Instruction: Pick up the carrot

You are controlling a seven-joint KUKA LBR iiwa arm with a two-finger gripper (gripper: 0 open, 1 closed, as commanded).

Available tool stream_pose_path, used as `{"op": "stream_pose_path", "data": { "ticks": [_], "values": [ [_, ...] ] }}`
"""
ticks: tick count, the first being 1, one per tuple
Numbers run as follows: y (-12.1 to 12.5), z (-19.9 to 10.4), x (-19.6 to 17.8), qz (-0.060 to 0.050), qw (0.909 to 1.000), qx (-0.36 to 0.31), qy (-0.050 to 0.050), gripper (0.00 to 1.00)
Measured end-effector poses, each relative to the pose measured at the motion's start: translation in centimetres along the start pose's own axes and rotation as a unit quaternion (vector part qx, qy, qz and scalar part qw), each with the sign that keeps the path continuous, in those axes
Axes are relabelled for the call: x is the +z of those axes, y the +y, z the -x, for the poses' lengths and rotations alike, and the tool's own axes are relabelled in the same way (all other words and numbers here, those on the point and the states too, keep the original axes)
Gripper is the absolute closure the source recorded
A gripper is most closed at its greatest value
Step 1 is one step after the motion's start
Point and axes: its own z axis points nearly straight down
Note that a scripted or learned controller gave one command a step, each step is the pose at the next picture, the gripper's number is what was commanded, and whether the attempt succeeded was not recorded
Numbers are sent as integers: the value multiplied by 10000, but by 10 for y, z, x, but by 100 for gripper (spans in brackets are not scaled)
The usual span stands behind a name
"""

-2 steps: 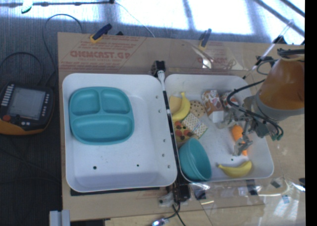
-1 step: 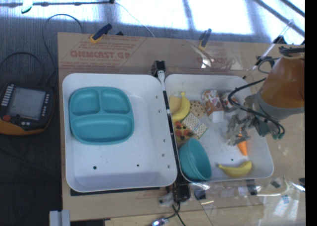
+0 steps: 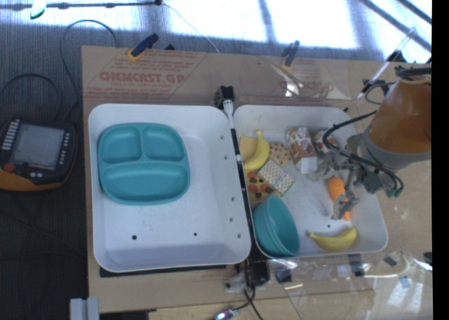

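Observation:
The carrot [image 3: 337,187] is a short orange piece lying in the right bin [image 3: 372,241], towards its right side. My gripper [image 3: 343,180] hangs directly over it, reaching in from the right below the arm's orange band [image 3: 401,121]. Dark gripper parts and cables cover part of the carrot. A second small orange bit [image 3: 348,207] shows just below the gripper. Whether the carrot is in the gripper's grasp is unclear from this angle.
The right bin also holds a banana [image 3: 255,151] at its left, a second banana [image 3: 334,239] at the front, a teal bowl [image 3: 275,227], a snack packet [image 3: 300,145] and crackers [image 3: 279,153]. A teal divided plate [image 3: 144,162] lies in the left bin [image 3: 168,241].

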Motion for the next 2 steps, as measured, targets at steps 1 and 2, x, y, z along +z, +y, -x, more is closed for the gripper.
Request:
{"op": "stream_pose_path", "data": {
  "ticks": [1, 2],
  "values": [
    [-1, 1, -7, -4, 10000, 7, 6, 100],
    [0, 0, -7, -2, 10000, 7, 9, 0]
  ]
}}
